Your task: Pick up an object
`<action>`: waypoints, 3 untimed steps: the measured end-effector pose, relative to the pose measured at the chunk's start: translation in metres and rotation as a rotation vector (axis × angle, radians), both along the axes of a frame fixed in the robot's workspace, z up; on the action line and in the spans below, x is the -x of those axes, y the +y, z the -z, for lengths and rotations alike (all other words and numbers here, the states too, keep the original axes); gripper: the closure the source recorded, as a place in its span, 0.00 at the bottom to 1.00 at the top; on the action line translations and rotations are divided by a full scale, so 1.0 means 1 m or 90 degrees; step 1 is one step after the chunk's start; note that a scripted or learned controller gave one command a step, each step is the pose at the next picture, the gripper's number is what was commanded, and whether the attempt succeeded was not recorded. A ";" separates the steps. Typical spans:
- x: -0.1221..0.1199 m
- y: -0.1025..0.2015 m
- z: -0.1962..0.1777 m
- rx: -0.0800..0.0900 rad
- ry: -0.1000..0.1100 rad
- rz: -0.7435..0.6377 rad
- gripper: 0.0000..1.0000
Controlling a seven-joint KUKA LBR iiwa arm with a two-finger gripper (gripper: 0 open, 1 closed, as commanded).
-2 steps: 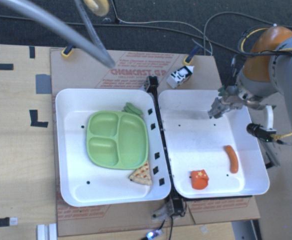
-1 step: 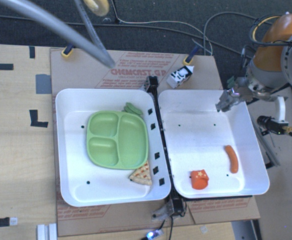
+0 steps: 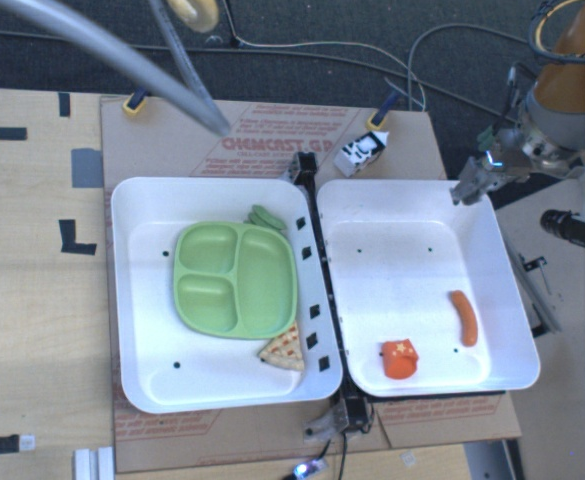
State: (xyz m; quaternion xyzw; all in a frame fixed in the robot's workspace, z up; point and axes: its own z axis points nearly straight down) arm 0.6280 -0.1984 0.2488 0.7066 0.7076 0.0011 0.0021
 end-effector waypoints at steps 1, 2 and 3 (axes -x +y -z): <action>-0.001 0.061 0.011 -0.002 0.004 -0.003 1.00; -0.006 0.113 0.004 -0.002 0.003 -0.003 1.00; 0.001 0.171 0.017 -0.002 0.005 -0.003 1.00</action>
